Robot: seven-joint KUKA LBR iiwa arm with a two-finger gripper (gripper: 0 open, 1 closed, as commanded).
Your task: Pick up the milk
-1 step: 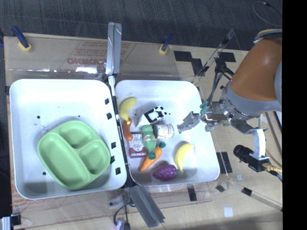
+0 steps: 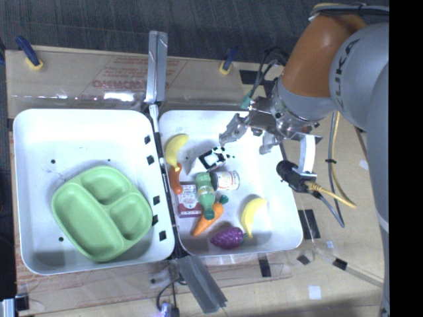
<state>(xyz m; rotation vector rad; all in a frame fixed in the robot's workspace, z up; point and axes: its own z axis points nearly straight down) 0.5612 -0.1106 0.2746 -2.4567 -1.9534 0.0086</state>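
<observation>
Two spread fingers of the claw (image 2: 250, 136) hang open above the milk (image 2: 216, 157), gripping nothing.

Two white bins (image 2: 39, 121) are sitting side by side — the left one showing a pale green divided plate (image 2: 102, 210). In the right bin, the milk (image 2: 216, 157) is wearing black-and-white patches, beside two yellow bananas (image 2: 175, 147), an orange carrot (image 2: 207, 220) and purple grapes (image 2: 228, 237) — probably.
</observation>
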